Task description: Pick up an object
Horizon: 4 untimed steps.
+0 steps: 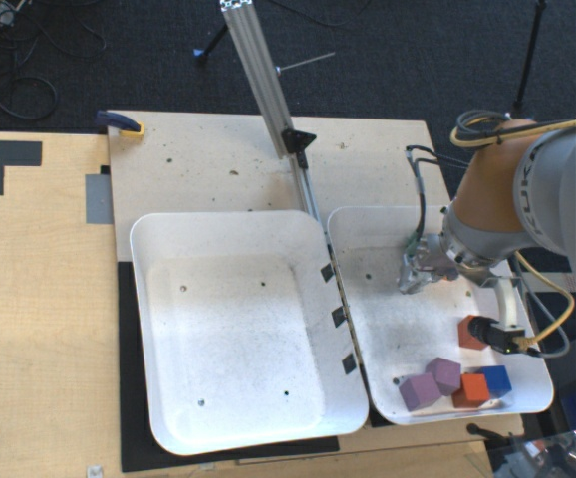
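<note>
Down at the near corner of the right bin [368,257] sit the targets, a cluster of blocks: two purple blocks [431,383], an orange block [473,389] and a blue block [496,377], with a red block [470,333] just up the wall, all below and to the right of the end effector [415,272]; it hangs over bare bin floor, nothing in its grip, and I cannot tell its opening. Judging from this, we're in the approach; next it needs to travel toward that cluster, centre over one block and descend.
</note>
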{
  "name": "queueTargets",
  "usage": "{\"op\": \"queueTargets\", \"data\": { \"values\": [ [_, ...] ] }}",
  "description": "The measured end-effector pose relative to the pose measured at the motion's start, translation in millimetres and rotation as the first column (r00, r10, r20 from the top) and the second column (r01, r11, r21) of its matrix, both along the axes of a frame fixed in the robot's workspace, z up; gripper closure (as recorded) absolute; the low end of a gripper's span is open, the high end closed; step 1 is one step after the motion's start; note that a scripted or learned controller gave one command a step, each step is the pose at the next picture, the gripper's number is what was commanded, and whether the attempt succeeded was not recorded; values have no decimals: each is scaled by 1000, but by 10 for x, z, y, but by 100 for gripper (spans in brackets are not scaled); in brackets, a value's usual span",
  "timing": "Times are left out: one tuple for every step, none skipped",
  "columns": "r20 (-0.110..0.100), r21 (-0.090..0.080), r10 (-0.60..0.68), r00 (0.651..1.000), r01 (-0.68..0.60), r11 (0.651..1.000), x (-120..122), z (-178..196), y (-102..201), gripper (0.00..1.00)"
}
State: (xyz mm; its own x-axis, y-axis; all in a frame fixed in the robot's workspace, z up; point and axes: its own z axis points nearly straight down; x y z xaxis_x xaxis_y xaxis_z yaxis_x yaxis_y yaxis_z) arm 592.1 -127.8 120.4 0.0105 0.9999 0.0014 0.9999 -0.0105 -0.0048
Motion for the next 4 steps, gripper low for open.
{"op": "queueTargets", "data": {
  "values": [
    [6, -1, 11, 1000, -11, 1000, 47, 452, 53, 100],
    [8, -2, 11, 1000, -11, 1000, 56, 981, 40, 100],
    [4, 0, 14, 1000, -14, 1000, 205, 935, 475, 100],
    [4, 1, 15, 1000, -15, 1000, 315, 1076, 971, 100]
  ]
}}
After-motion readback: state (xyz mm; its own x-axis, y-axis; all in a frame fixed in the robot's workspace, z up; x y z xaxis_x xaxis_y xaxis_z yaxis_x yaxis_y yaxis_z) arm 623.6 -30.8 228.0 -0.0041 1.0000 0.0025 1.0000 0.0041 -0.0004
